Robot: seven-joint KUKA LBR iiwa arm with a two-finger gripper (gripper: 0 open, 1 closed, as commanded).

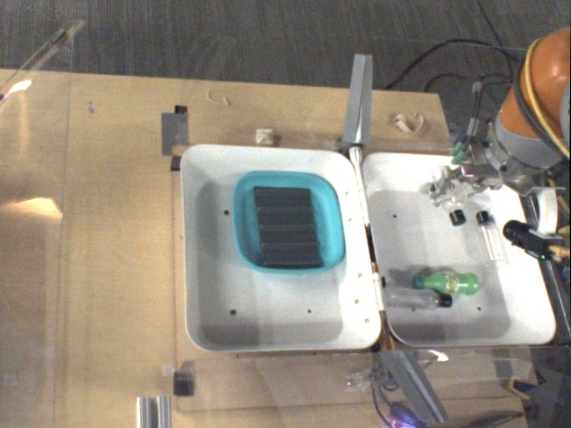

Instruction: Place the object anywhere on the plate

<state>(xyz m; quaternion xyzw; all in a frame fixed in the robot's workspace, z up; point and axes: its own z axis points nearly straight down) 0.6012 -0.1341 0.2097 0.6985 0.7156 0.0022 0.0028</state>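
Nearest us in the right bin (393,239) lies the green object (449,283), touching a clear tube (417,301). Beyond it our gripper (470,215) hovers with its 2 fingers spread around nothing. The teal plate (332,230) sits in the left bin (201,239). We judge the risk is a grasp that catches the tube too, or slips off the rounded object.

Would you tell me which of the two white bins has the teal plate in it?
The left bin holds the teal plate, which carries a dark ridged insert. The right bin instead holds a green bottle-shaped object lying on its side.
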